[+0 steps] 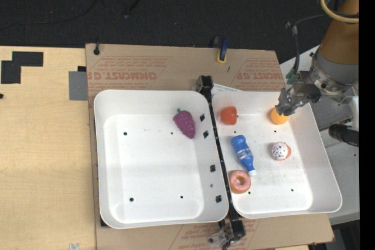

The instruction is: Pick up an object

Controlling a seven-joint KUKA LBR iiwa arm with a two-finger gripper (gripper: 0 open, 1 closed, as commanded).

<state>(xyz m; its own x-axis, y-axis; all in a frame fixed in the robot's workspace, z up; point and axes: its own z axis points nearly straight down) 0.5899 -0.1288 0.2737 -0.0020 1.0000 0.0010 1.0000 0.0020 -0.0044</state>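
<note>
My gripper (285, 106) hangs over the far right part of the right bin (319, 196), right above a small orange-yellow ball (279, 117) that it partly covers. In the same bin lie a red-orange tomato-like piece (228, 115), a blue bottle (242, 153), a white speckled ball (280, 151) and a pink doughnut (239, 181). A purple bunch of grapes (185, 123) rests in the left bin (111, 196) near its far right side.
A black divider with clamps (212, 143) runs between the two bins. Both bins sit on a cardboard sheet (152, 70) on the wooden bench. A blue clip (222, 51) sits at the sheet's far edge. Cables trail near the arm on the right.
</note>
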